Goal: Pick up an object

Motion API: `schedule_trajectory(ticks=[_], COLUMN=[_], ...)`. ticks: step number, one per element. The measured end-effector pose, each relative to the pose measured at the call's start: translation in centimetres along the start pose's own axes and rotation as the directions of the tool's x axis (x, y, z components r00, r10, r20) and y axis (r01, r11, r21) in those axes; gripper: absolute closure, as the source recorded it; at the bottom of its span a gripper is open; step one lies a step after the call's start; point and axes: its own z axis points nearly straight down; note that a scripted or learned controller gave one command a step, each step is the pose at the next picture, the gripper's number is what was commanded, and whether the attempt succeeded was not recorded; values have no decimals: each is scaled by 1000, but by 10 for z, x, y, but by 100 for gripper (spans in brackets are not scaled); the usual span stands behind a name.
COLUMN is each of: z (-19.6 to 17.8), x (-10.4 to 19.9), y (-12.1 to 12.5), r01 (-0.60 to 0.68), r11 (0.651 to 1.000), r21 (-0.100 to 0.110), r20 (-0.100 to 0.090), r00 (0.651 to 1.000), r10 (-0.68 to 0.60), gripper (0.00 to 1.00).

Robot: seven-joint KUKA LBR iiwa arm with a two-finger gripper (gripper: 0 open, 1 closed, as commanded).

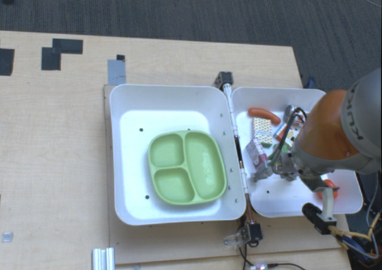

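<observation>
Table is light wood, carrying two shallow white bins side by side. Left bin holds a pale green divided plate with three compartments, lying flat and apart from the arm, nothing on it that I can make out. Right bin is where the work is: the arm, grey with the orange band, comes in from the right and covers much of this bin. Its end effector is down low inside the right bin, close to the divider wall between the bins, in amongst a small clutter. Whether it is open, closed or gripping anything, cannot tell; the wrist and the clutter hide that part. Candidate objects, big to small: a greyish wrapped packet just beside the end effector, possibly touching it; a speckled pale card or pouch above that; an orange sausage-shaped piece near the top of the bin, apart from the tool; a small orange bit at the lower right by the bin rim. Progress judgement: reach and descent look done, the tool is at object level next to the grey packet, so this reads as the grasp stage. Nothing is visibly lifted; every item seems to lie on the bin floor. Left to do: secure one item and raise it clear.
</observation>
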Motion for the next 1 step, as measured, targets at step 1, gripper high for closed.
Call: schedule_trajectory(ticks=[1], z=[-11], x=[1], y=[2], r01=[2], r11=[1000], r21=[-6], r20=[0], r00=[1000], r10=[-2], gripper=[100])
